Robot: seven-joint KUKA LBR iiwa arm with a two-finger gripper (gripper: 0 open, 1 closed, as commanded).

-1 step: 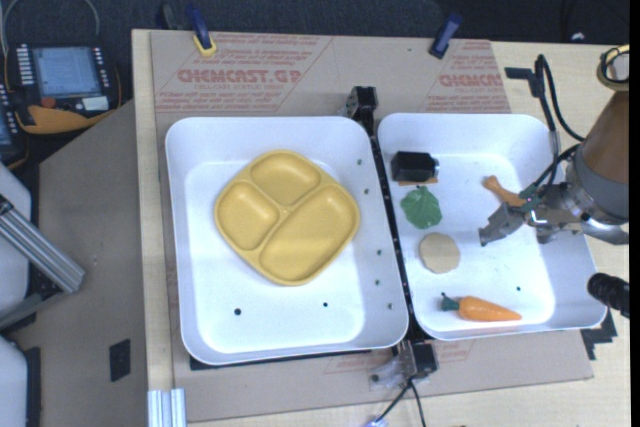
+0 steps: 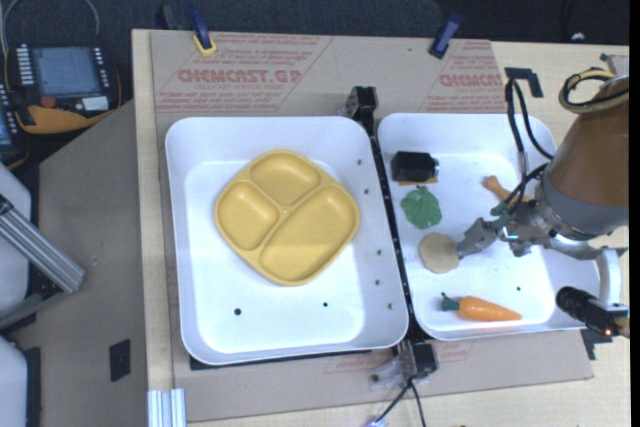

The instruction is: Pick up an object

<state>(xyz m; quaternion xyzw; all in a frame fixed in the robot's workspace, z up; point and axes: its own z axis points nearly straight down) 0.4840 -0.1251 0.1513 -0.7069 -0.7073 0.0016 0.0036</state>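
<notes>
You see end effector (image 2: 472,242) low in right bin (image 2: 520,313), tip just beside tan round piece (image 2: 437,253) near bin's left wall, likely lining up grasp. Cannot tell its state. Carrot (image 2: 481,309) near front edge.

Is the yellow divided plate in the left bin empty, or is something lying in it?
Empty. The yellow plate lies flat in the left bin, and all three of its compartments show only bare yellow surface.

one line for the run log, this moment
claw low in right bin | tip beside tan round piece | grip unclear | carrot, green piece untouched | yellow plate in left bin
</notes>
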